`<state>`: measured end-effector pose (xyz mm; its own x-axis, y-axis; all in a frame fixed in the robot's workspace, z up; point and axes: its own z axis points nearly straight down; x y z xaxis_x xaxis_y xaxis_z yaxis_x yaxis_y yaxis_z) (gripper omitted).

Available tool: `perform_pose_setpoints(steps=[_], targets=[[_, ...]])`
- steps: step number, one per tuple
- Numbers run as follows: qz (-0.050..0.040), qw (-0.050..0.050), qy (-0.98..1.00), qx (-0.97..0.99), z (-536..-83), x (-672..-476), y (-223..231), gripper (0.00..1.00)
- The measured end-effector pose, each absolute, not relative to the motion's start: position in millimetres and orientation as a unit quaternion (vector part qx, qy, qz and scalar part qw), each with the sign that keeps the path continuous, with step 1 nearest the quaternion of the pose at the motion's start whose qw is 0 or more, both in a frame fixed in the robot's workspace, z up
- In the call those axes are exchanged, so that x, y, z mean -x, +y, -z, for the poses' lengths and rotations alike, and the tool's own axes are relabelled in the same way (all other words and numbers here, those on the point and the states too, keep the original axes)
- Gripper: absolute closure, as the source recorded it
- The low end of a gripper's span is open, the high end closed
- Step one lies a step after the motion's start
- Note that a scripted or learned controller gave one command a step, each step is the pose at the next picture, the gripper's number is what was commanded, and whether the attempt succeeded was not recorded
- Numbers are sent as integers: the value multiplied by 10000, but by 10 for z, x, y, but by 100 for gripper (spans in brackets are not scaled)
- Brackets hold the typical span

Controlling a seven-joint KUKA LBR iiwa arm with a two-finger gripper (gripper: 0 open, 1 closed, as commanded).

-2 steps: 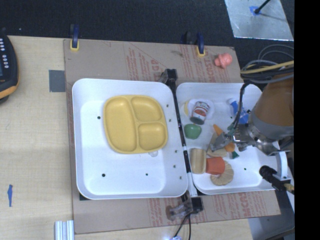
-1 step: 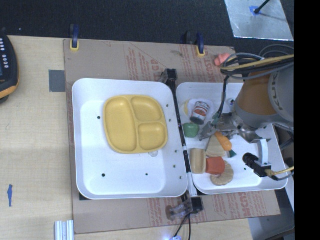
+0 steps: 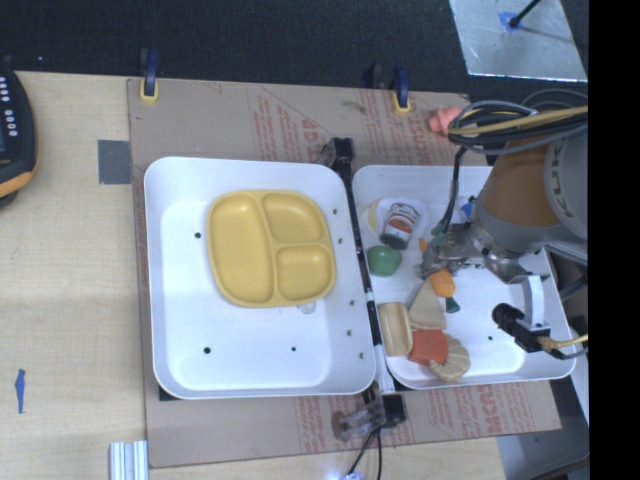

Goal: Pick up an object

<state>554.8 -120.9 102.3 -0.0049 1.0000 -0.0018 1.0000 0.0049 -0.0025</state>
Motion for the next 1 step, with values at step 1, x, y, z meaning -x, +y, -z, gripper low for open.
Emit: perform_pose_setpoints(steps=[1], targets=[[28, -1, -7113, 7029, -1970, -5252, -404, 100]])
